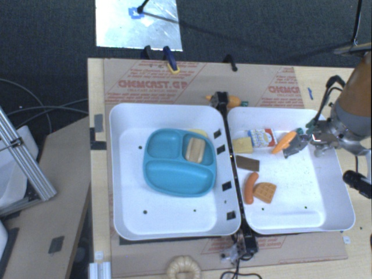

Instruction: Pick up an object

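A grey arm (354, 106) reaches in from the view's right, well to the right of the blue divided plate (174, 179), which serves here as the point of reference. Its gripper (297, 144) sits low over the right bin (337, 214), the bin on the far side of the black seam from the plate. The gripper's tip meets the right end of an orange carrot-shaped piece (283, 142). Whether the gripper is released or clenched on that piece cannot be told from this angle.

The carrot-shaped piece lies tilted, farthest right of the plate among the loose items and about level with the plate's upper edge. Between it and the plate lie a small white, red and blue packet (261, 137) and, closer to the plate, a pale yellow block (242, 146). Just below the block, level with the plate's middle, is a dark brown slab (248, 163). Level with the plate's lower edge lie an orange sausage (250, 186) and, touching its right side, a square waffle-patterned cracker (265, 192).

The plate itself rests in the middle of the left bin (125, 214). A tan bread-like piece (195, 150) lies in the plate's upper right compartment.

Beyond the plate, past the bins, a blue and yellow clamp (170, 60) grips the bench edge.
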Action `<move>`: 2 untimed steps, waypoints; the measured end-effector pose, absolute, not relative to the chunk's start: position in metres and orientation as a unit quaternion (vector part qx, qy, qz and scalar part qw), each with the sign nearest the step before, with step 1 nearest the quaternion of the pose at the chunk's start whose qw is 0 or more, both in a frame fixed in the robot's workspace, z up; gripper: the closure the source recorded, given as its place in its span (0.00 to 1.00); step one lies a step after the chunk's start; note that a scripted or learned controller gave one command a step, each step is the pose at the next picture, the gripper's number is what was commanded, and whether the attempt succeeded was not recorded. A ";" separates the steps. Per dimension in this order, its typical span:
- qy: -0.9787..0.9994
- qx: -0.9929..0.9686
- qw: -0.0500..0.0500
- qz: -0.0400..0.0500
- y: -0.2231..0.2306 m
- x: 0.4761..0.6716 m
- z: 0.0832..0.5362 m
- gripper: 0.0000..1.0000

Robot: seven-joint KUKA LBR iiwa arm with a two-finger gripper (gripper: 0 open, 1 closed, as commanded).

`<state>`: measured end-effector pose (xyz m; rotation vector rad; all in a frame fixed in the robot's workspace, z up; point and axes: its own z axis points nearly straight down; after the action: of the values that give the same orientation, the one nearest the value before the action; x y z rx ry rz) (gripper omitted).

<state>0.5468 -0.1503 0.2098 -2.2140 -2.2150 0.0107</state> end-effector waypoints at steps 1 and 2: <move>-0.708 -0.706 0.000 0.000 -0.150 0.550 0.217 0.00; -0.707 -0.707 0.000 0.000 -0.158 0.544 0.167 0.00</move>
<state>0.5435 -0.1577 0.1673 -2.2198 -2.2219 0.0012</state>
